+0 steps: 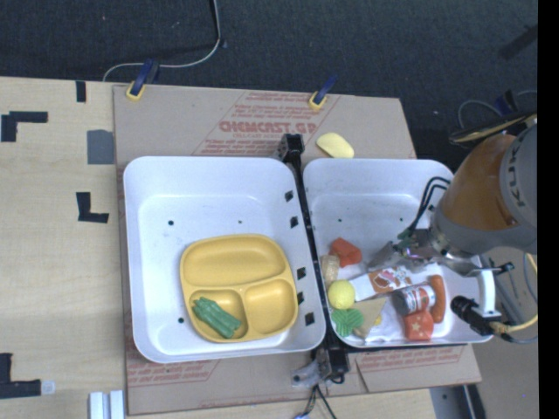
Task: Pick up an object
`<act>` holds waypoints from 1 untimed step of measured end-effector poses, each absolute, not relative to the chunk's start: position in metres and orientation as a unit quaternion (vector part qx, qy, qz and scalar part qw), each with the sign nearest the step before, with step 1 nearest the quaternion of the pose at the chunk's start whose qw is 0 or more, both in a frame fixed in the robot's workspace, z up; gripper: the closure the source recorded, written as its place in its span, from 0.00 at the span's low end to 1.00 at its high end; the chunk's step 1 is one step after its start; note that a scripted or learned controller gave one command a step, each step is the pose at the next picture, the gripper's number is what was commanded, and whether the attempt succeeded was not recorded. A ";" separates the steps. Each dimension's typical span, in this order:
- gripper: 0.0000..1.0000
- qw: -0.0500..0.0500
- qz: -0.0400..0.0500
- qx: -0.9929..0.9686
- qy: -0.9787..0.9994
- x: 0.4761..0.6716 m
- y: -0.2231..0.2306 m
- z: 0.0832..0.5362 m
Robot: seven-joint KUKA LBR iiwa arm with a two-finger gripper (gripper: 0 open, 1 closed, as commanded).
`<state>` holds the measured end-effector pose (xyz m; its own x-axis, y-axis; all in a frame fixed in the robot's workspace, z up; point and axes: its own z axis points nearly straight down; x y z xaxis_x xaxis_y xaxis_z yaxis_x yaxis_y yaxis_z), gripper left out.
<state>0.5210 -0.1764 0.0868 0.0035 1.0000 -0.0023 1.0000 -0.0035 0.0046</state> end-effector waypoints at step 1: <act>0.00 0.004 0.001 0.707 0.707 0.503 -0.148 0.087</act>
